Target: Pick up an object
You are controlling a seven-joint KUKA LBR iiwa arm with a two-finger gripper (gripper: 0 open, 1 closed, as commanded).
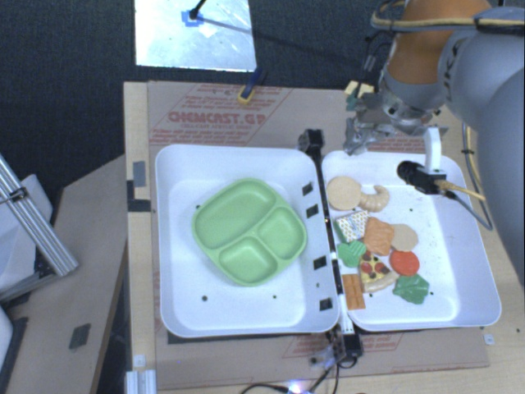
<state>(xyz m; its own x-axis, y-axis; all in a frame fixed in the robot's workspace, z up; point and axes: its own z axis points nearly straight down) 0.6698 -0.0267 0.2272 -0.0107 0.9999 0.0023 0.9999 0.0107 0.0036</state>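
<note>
Take the round cracker [344, 193] in the right bin [467, 253] as your landmark: every candidate for pickup lies close to it. A pale croissant [376, 197] touches its right side; below it sit a speckled wedge [351, 226], an orange square [378, 235], a tan disc [404, 237], a red disc [404, 263], a pizza slice [376, 274], two green leaves [411, 289] and an orange stick [353, 291]. Far left of the cracker, the left bin [176, 302] holds a green divided plate [248, 231]. The pincer [361, 143] hangs just above the cracker, over the back rim of the right bin, and nothing sits in it; you cannot tell from this angle whether it is spread or pressed together. Your main risk is the crowding: the pieces below the cracker touch or overlap, so a descent there will probably nudge a neighbour or catch two edges at once. The flat pieces offer little to pinch, and may slip out. The cracker lies near the divider [326, 220] between the bins, so a fingertip could land on that wall. The croissant looks like your safest choice.
</note>
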